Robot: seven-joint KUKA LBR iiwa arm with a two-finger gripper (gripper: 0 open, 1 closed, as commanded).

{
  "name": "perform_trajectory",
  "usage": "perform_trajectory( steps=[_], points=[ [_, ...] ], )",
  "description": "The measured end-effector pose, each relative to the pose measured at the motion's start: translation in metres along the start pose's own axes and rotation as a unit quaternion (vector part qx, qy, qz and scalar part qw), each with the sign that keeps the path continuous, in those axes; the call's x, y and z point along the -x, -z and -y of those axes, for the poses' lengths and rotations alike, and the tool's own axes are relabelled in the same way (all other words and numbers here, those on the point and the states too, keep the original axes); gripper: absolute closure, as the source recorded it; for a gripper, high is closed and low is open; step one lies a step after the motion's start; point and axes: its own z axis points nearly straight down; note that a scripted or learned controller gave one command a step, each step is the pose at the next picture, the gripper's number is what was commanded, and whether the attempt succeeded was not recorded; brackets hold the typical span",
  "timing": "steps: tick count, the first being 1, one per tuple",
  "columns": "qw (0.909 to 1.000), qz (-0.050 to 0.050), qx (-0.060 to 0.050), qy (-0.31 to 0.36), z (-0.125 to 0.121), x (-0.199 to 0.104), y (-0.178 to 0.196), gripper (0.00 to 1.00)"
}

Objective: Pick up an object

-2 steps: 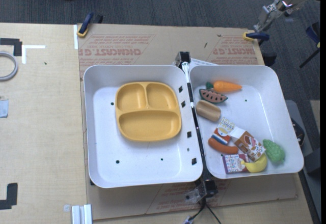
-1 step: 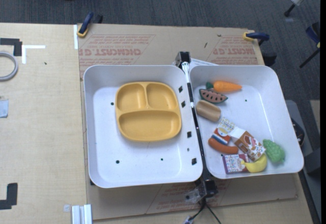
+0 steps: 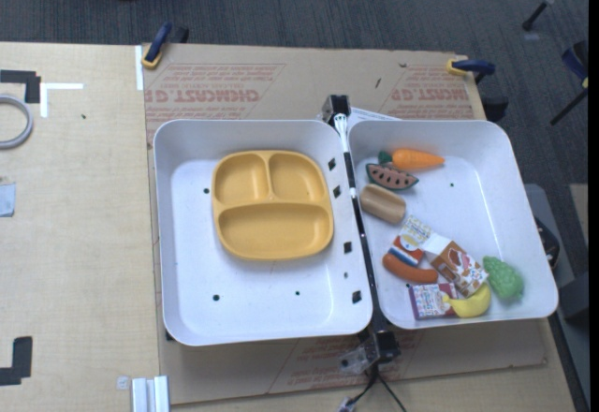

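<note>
So all the toy food, carrot (image 3: 416,158), watermelon slice (image 3: 391,177), hot dog (image 3: 410,268), banana (image 3: 470,303), broccoli (image 3: 504,279), sits piled toward 5 o'clock in the right bin (image 3: 496,178), probably dumped loose for picking, the yellow divided plate (image 3: 273,204) sits alone in the left bin (image 3: 187,242), and I can't tell the jaws' state.

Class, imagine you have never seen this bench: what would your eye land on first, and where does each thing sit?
The yellow divided plate stands out most, lying alone in the left white bin. Next comes the bright heap of toy food in the right bin: an orange carrot and a watermelon slice toward its far side, a green broccoli and a yellow banana at its near edge.
</note>
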Motion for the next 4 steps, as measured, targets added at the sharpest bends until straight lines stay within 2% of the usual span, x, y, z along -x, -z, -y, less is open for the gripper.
perform_trajectory(
  steps=[2,3,4],
  points=[
    [1.0000,0.004,0.002,0.001,-0.002,0.001,0.019,1.00],
    [0.9910,-0.003,-0.001,0.134,0.083,0.053,-0.009,1.00],
    [0.9910,0.000,0.000,0.134,0.082,0.054,0.000,1.00]
  ],
)
